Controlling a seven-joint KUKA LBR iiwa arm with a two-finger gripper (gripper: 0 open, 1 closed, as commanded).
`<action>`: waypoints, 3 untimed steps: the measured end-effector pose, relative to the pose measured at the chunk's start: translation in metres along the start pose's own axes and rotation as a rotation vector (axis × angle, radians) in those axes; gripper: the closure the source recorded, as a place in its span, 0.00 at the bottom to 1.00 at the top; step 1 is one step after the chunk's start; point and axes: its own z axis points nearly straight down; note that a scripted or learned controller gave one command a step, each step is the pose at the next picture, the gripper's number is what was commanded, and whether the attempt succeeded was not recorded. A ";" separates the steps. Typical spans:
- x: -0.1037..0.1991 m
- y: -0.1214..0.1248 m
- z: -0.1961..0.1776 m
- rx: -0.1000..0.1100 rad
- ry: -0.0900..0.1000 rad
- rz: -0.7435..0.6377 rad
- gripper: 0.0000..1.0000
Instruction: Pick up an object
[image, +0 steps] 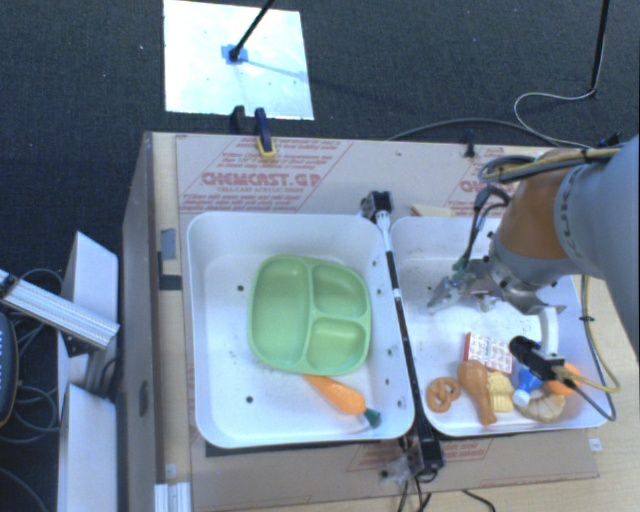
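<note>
The landmark here is the black bar (393, 285) that runs between the two white bins on the worktop (290, 165). Left of the bar is the left bin (220, 400). A green plate (310, 313) with three little parts lies in the middle of it. Just below the plate, near the bar's lower end, lies an orange carrot (340, 395) with a green tip.

Right of the bar is the right bin (425, 235). The grey arm (590, 215) with its orange band (530, 215) comes in from the right and reaches down into this bin. The hand (447, 293) sits low, just right of the bar, over a bare white spot. Nothing is seen between its fingers, and I cannot tell if they are spread or pressed together.

Lower down, right of the bar's bottom end, is a heap of toy food. There is a pretzel (440, 393), a brown drumstick (477, 388), a red and white box (487, 351), a yellow corn piece (498, 384), and more small things (545, 400) beside them.

I think the arm is at the reaching step and has not picked anything yet. Next, the hand needs to move down toward the heap, sit right over one toy like the pretzel, and close on it
</note>
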 end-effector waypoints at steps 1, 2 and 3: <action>-0.061 0.054 -0.059 -0.005 -0.003 0.003 0.00; 0.017 0.043 0.001 0.001 0.001 -0.001 0.00; 0.016 0.044 -0.011 -0.003 -0.001 -0.003 1.00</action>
